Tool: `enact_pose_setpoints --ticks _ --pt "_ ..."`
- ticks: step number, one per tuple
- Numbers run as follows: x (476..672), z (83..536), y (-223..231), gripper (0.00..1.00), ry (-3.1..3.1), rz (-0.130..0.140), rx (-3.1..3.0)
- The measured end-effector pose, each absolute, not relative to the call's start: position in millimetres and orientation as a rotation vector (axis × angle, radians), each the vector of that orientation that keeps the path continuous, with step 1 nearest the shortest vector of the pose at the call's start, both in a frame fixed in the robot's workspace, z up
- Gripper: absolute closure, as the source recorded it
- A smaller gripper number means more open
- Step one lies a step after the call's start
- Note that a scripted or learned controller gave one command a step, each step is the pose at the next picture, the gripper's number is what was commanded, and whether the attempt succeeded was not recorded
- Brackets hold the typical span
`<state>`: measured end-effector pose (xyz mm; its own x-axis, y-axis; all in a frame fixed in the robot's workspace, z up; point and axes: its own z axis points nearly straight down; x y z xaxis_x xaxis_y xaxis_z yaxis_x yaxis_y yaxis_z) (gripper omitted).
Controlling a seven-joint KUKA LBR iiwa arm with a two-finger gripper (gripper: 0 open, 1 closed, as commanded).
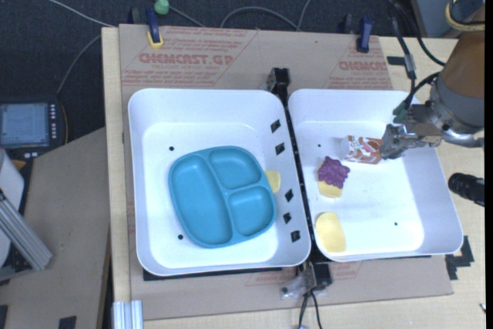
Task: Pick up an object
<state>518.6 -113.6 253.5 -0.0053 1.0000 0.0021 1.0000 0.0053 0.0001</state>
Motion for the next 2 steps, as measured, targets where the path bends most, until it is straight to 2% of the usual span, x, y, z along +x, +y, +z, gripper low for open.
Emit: enact_pose_setpoints --ticks 2 --pt "525.3 240 -16 1.00 -2.225 0.000 -2.214"
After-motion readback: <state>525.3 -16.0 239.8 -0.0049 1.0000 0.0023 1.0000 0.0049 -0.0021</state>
